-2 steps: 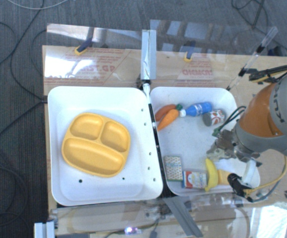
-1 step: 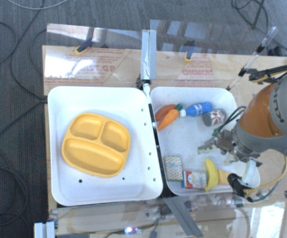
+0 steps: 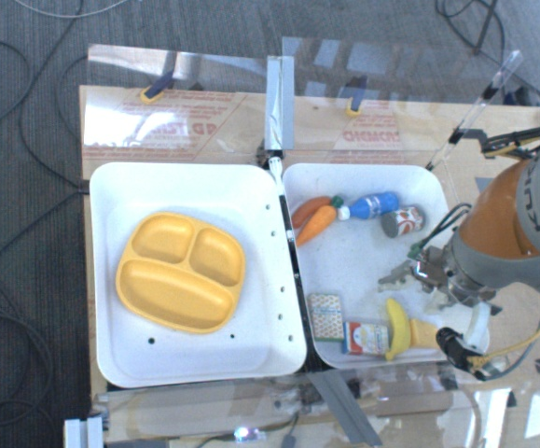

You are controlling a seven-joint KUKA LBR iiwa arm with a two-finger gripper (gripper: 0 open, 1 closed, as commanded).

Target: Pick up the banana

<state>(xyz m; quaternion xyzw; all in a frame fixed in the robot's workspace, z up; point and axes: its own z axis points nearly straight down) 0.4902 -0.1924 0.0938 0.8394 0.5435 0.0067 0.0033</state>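
The yellow banana [image 3: 397, 326] lies near the front edge of the right bin [image 3: 363, 177]. One end of it rests against a small carton [image 3: 366, 337]. My gripper [image 3: 399, 275] reaches in from the right and hovers just behind the banana, apart from it. It is open, with nothing between its fingers. The grey arm with its orange band [image 3: 499, 224] covers the bin's right side.
Two orange carrots [image 3: 312, 217], a blue bottle [image 3: 372, 204] and a small can [image 3: 404, 220] lie at the back of the right bin. A checkered pad [image 3: 325, 316] sits left of the carton. The left bin [image 3: 111, 343] holds a yellow divided plate [image 3: 180, 271].
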